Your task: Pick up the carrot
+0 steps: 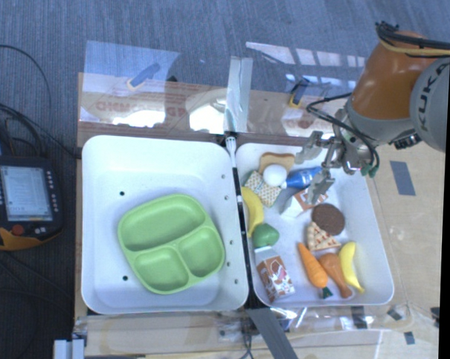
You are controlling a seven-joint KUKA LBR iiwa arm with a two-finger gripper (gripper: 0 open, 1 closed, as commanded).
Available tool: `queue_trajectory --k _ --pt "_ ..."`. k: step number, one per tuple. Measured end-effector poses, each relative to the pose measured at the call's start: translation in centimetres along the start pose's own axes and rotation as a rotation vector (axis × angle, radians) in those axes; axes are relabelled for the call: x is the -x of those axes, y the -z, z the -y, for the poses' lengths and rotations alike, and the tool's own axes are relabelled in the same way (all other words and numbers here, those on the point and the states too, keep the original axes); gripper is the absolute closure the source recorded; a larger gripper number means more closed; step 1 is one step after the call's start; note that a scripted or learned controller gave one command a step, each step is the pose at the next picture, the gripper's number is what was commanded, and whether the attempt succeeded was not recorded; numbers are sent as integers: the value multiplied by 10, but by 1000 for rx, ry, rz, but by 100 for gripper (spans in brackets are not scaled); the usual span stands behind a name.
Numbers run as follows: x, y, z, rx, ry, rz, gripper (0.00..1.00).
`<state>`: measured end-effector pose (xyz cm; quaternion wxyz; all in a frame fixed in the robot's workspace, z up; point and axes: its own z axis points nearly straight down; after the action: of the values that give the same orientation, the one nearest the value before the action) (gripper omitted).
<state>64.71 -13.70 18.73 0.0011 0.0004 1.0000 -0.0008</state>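
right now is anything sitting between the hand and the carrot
Yes. The hand is at the far end of the right bin, over the blue bottle. The carrot lies near the front, and the brown cookie and waffle piece lie between them. From above, nothing covers the carrot.

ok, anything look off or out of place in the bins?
Nothing damaged or spilled. The toy food is all heaped loosely in the right bin, carrot near its front edge. The green divided plate sits askew in the left bin.
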Motion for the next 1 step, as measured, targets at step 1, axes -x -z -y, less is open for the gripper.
queue_trajectory --k 1 --pt "-69 -90 -29 1 -94 1 0"
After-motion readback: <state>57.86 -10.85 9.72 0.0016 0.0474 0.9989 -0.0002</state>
